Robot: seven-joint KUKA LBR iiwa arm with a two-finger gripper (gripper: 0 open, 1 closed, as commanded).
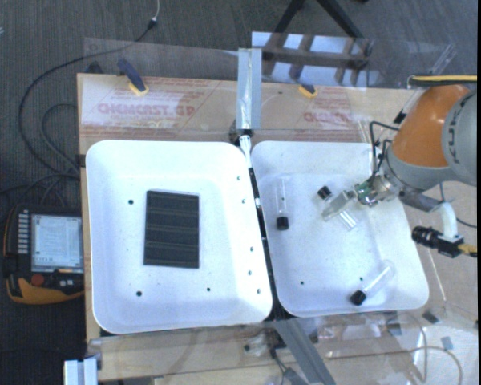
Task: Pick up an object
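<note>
Clear tube [339,204] just beside end effector [362,194], right bin [401,247].

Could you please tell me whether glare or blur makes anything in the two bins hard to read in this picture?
In the camera view, bright light washes out both white bins, so the clear tubes in the right bin nearly vanish, their black caps aside; the dark ribbed panel in the left bin reads sharply; the gripper is small and soft.

A ridged slab [172,228] is lying in the left bin [112,295]. In the right bin [401,287], one capped tube [281,203] is lying near the left wall, another [372,283] near the front-right corner, and the gripper [345,207] is reaching in from the right between them.
</note>
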